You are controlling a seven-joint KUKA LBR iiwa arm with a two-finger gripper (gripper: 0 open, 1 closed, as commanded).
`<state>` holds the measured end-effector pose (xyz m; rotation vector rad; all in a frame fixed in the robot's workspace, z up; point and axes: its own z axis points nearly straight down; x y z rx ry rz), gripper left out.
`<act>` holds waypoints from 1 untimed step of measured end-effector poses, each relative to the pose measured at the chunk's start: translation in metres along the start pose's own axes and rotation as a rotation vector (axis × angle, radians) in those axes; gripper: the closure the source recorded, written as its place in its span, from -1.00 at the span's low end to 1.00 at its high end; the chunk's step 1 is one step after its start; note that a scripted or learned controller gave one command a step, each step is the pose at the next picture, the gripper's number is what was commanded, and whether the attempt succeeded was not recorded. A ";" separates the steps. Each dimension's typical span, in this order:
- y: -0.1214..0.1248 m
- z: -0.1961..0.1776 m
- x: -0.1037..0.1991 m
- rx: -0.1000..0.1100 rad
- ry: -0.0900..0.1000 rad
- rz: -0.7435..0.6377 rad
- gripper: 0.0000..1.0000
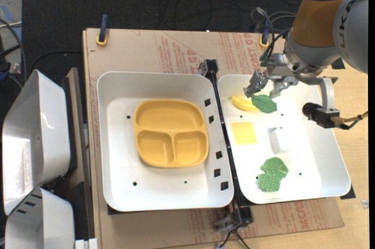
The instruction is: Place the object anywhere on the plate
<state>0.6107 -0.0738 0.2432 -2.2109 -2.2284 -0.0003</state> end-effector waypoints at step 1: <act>-0.004 0.012 0.056 0.000 0.000 -0.001 1.00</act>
